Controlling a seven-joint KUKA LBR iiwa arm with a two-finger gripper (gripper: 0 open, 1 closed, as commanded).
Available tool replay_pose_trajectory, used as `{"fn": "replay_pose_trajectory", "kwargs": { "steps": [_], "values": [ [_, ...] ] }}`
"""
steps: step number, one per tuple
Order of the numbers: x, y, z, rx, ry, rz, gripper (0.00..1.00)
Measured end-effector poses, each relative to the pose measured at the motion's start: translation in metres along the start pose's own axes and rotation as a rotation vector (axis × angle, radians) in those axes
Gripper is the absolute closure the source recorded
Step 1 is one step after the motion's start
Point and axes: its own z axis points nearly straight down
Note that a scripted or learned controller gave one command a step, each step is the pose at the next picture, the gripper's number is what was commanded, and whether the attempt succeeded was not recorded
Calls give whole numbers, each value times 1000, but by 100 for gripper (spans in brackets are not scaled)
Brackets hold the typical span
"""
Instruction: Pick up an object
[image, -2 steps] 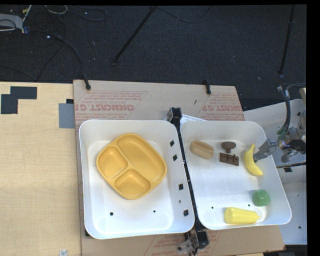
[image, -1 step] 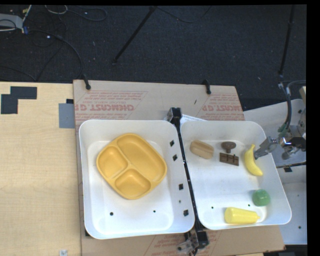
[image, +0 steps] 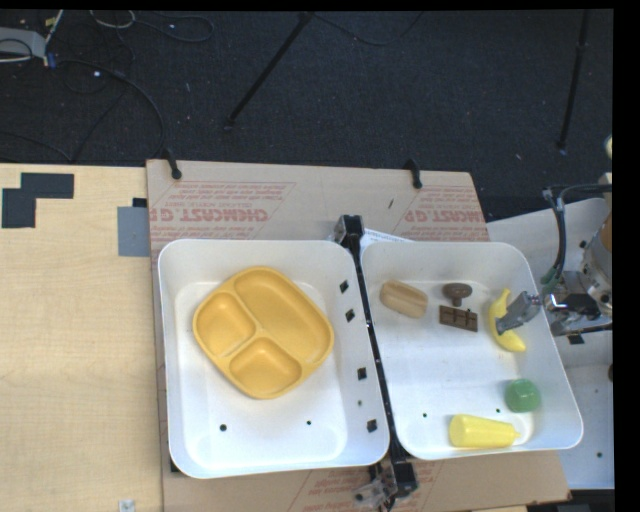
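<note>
The right bin (image: 470, 400) holds several small items: a tan bread roll (image: 404, 298), a brown mushroom-shaped piece (image: 457, 293), a dark chocolate bar (image: 459, 318), a yellow banana (image: 506, 325), a green round piece (image: 522, 396) and a yellow wedge (image: 483, 431). My gripper (image: 517, 314) reaches in over the bin's right wall and sits right at the banana, its grey tip overlapping the fruit's middle. The banana still lies on the bin floor.
The left bin (image: 200, 440) carries a yellow divided plate (image: 262, 330). A black divider (image: 365, 340) runs between the bins. The arm's wrist and cables (image: 580, 300) hang just outside the right bin's right wall. Cardboard lies under both bins.
</note>
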Motion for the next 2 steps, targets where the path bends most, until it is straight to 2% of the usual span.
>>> {"fn": "replay_pose_trajectory", "kwargs": {
  "steps": [1,2],
  "values": [
    [7,9,52,-1,0,-1,0],
    [7,6,117,2,1,0,0]
  ]
}}
